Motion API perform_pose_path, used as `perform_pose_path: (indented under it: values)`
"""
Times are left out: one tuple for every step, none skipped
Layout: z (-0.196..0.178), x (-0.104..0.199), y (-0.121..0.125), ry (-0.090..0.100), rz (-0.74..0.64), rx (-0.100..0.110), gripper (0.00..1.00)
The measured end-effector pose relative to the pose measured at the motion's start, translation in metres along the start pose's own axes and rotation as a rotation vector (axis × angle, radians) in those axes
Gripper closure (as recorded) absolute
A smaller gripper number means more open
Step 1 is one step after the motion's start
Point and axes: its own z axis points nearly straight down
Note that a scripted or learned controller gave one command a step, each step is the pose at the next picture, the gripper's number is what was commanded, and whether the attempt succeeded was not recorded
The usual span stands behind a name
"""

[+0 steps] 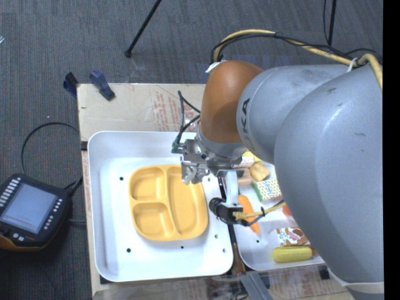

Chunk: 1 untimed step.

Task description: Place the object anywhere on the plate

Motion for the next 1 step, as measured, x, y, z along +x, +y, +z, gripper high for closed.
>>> perform_pose_path:
  values:
    - [-0.001,-0.0009,0.0005,0.0,0.001,-0.002,0.0]
